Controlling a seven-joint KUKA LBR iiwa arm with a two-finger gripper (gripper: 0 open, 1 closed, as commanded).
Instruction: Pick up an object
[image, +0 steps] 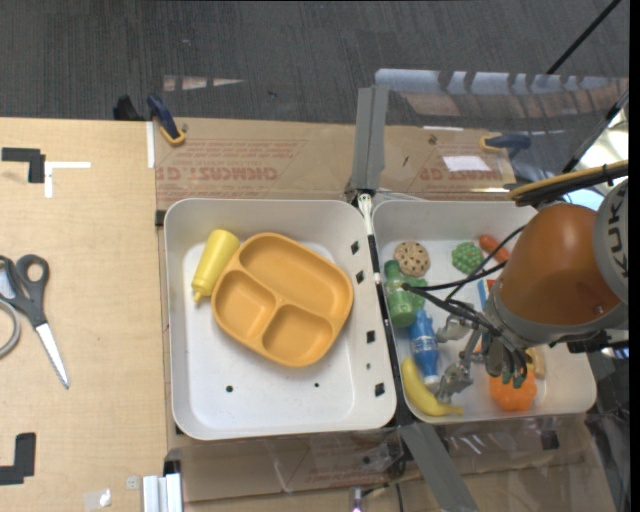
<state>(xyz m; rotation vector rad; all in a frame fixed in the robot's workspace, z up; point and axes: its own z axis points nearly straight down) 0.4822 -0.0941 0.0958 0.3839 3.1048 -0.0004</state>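
reaching down into the right bin (570, 400), my arm looks to be in the approach step of the pick, with nothing lifted yet as far as i can judge. from the camera view, the gripper (462, 372) hangs low just beside the banana (428, 394), which lies along the bin's near-left corner. just beyond the banana stands a blue bottle (424, 342), and farther beyond that a green thing (401, 298) and a speckled cookie (410, 258). an orange fruit (513, 392) sits just to the right of the banana, past the gripper. whether the fingers are spread or pressed together i cannot tell (cables and linkage clutter that spot). next, i reckon, it needs a straight descent centred over one item. the orange-banded wrist (555, 270) points steeply down, well right of the banana.
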